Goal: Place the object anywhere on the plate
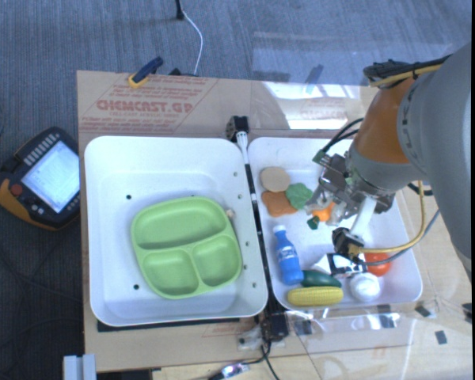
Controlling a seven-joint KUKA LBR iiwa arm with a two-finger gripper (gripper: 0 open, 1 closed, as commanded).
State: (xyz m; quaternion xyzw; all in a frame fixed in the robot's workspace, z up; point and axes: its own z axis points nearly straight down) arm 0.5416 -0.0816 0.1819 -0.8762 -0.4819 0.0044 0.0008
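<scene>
Arm: reached over the right bin point(412, 287), orange band above the wrist.
Gripper point(326, 212): low over the toys near that bin's middle; something small and orange showed at its tip, but whether it was clenched on it I could not tell.
Plate point(187, 246): green, three wells, bare, in the left bin point(103, 172) toward its near right corner.
Object: unclear which; bottle point(286, 254), corn point(315, 295), and cookie point(274, 179) lay in the right bin.
Doing it well: I'd confirm a firm hold, lift clear of the divider, release low over a well.
Writing: "CHEMCAST GP" in red on the cardboard point(146, 107) at the desk's far edge.
</scene>
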